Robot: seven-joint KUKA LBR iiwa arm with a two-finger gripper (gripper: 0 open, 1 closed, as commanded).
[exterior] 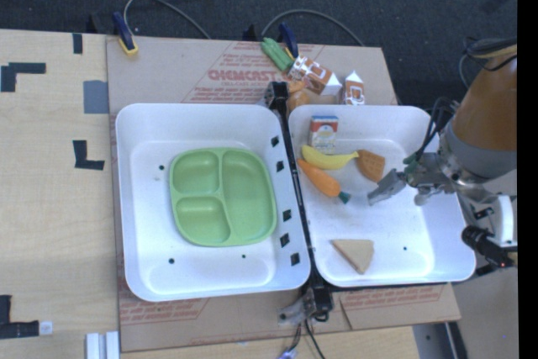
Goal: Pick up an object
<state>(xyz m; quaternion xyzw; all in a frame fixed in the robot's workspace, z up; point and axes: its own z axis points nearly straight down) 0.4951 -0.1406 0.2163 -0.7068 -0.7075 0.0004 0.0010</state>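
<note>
Inspector: Starting at the near edge, the right bin (437, 265) holds a tan wedge of toast (354, 253) on its floor, close to the front wall.

Clerk: And the gripper (382, 190)?

Inspector: It sits farther back over the same bin, reaching in from the right under the grey and orange arm (487, 118). One grey finger (380, 189) points left and slightly down; the picture does not show how far the fingers stand apart, so that cannot be told. Nothing is visible between them.

Clerk: What lies nearest the tip?

Inspector: An orange carrot (320, 178) with a green end lies just left of the tip, apart from it. A yellow banana (329, 157) rests against the carrot's far side, and a brown piece (370, 164) lies beside the banana, just behind the finger.

Clerk: Farther back?

Inspector: A small carton (324, 131) stands near the rear wall. The left bin (134, 181) carries a green divided plate (224, 196). Beyond both bins, on the cardboard (210, 71), lie a green item (276, 54) and two small cartons (332, 84).
</note>
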